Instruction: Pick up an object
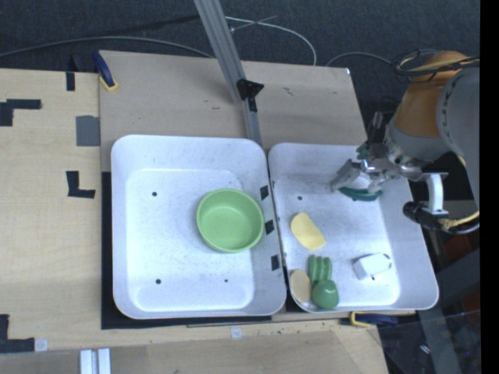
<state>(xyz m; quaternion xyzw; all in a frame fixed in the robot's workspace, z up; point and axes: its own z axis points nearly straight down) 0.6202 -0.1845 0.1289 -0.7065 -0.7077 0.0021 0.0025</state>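
Observation:
My gripper point(353, 185) hangs over the upper part of the right bin point(405, 232), open, with nothing between its fingers. Below it in that bin lie a yellow oblong object point(307, 231), a white block point(372, 266), a green ribbed object point(321, 281) and a pale beige piece point(299, 284) at the front edge. The yellow object is the nearest, a short way down and left of the gripper. A light green bowl point(229, 220) sits upright in the left bin point(140, 209).
A grey metal pole point(226, 49) slants down to the bins' back edge where they meet. Black clips point(268, 226) join the two bins along the shared wall. Cables lie on the dark floor behind the bench.

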